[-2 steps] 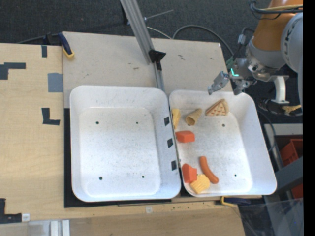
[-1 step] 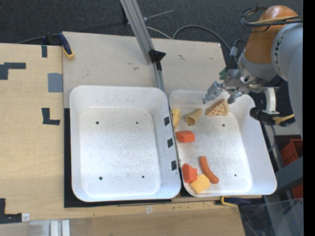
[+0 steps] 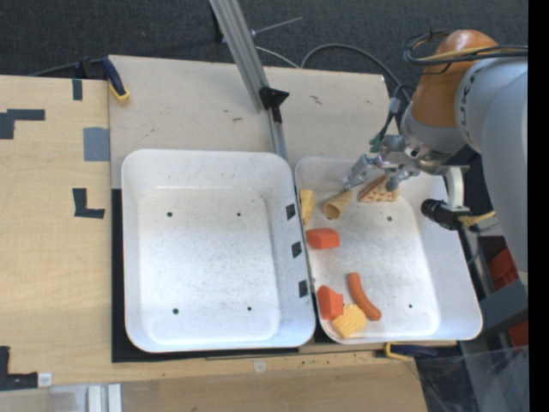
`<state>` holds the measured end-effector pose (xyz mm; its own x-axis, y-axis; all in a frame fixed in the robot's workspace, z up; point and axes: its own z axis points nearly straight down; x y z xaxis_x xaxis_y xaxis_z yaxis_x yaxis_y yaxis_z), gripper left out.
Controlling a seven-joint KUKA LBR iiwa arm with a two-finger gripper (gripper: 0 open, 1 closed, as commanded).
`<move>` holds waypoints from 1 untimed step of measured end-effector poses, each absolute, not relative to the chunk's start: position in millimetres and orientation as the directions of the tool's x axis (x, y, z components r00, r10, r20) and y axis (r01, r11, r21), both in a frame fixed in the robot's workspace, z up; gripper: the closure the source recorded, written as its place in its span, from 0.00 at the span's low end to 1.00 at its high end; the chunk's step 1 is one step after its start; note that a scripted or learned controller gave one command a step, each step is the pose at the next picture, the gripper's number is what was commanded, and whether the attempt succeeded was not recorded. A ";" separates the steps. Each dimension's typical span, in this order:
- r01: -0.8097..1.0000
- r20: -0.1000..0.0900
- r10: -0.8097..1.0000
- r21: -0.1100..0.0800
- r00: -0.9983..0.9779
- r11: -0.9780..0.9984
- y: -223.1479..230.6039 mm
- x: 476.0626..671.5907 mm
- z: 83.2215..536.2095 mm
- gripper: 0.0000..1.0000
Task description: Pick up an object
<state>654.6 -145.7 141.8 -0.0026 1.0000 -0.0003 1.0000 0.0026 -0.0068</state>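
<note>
My gripper (image 3: 377,177) hangs over the far part of the right bin (image 3: 446,264), its fingers spread open. Just below the fingertips a tan waffle-like piece (image 3: 378,195) lies on the bin floor; whether the fingers touch it I cannot tell. Left of it is a beige cone (image 3: 337,202). By the bin's left wall sit a small yellow piece (image 3: 306,206) and an orange block (image 3: 322,239). Near the front lie an orange sausage (image 3: 363,296), a red-orange block (image 3: 329,302) and a yellow corn piece (image 3: 350,321).
The left bin (image 3: 206,247) sits beside the right one, with black clips (image 3: 296,249) on the shared wall. A slanted metal post (image 3: 244,50) rises behind the bins. A black-and-yellow fitting (image 3: 446,215) sticks out at the right bin's right edge.
</note>
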 end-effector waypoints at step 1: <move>1.000 0.003 1.000 -0.019 0.000 0.000 -145.1 651.6 89.6 0.00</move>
